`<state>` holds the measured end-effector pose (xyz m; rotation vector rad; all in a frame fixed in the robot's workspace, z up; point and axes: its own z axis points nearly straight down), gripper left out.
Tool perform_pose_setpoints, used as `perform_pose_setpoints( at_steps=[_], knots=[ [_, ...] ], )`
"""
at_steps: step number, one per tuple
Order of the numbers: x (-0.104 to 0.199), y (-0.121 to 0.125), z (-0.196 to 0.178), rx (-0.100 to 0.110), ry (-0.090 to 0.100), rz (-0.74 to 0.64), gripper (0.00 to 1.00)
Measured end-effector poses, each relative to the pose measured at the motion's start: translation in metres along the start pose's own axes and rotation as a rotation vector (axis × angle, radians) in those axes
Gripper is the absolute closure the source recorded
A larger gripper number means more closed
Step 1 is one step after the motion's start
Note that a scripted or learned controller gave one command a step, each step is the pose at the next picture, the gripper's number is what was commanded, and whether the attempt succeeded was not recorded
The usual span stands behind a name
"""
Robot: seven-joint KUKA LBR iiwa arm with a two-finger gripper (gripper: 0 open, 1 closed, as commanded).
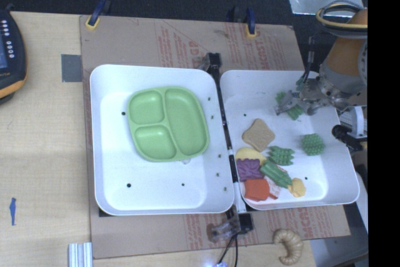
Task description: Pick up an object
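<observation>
Two shallow white plastic bins are seen side by side on a sheet of brown cardboard (156, 40), which is clamped to a pale wooden bench (44, 153). The left bin (109, 187) is occupied by a light green plastic plate with three compartments (167, 123), set towards the upper middle, so that bare floor is left along the lower edge and in both lower corners. The right bin (340, 187) is entered from the right by the grey arm with the orange band (342, 56), and the two-finger gripper (304, 97) is lowered near the upper right part of the bin floor, close to the far rim. A small dark green leafy toy vegetable (289, 104) lies just under and to the left of the gripper; whether it is gripped between the fingers cannot be told, nor can the spacing of the jaws. Open floor is left in the upper left corner of this bin. Lower down, a tan toy slice of bread (258, 133) lies near the middle, and a round green knobbly toy (312, 144) lies apart towards the right wall. Along the lower left edge a crowded cluster is formed: a yellow piece (247, 154), a purple toy bunch (249, 168), a red-orange toy piece (256, 189), two green toy vegetables (278, 166), and a small yellow-orange piece (298, 187), touching or nearly so. Outside the bins, a tan curled toy croissant (289, 244) lies on the cardboard below the right bin.
</observation>
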<state>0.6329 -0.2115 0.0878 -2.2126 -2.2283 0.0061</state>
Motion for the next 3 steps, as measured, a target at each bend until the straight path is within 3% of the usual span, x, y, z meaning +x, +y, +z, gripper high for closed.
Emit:
perform_pose_setpoints(
  at_steps=[1, 2, 3],
  knots=[
    [0.045, 0.025, -0.005, -0.004, 0.0, -0.001, 0.0],
    [0.042, 0.025, -0.016, -0.004, -0.001, -0.001, 1.0],
    [0.152, 0.021, -0.111, -0.01, 0.004, -0.006, 1.0]
  ],
)
